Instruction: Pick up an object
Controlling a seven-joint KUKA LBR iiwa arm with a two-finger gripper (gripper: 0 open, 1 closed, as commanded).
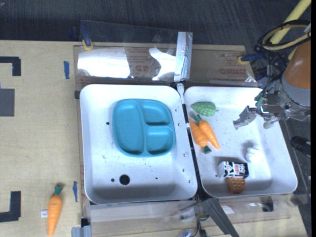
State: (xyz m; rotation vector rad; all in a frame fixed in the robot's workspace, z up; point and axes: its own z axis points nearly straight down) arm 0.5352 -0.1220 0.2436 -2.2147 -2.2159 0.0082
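Roughly by size, then: two white bins side by side, left bin (pixel 94 181) bearing a blue tray (pixel 144 126) at its centre and a small black disc (pixel 124 179) at seven o'clock. Right bin (pixel 281 177) holding the candidates: two carrots (pixel 204 134) at nine o'clock, a green leaf (pixel 204 108) just above them at ten, a black-and-white carton (pixel 233 169) at six touching a brown lump (pixel 236 183), a small white piece (pixel 252 152) near five. Another carrot (pixel 54 209) out on the bench, well apart from both bins.

Arm reaching in at three o'clock; gripper (pixel 257 114) hanging over the right bin's upper right, spread, pinching nothing.

Judged an approach step, nothing picked yet. Next: choose a target, likely the white piece as nearest, centre over it, drop, close. Risk of a miss on so small a thing.
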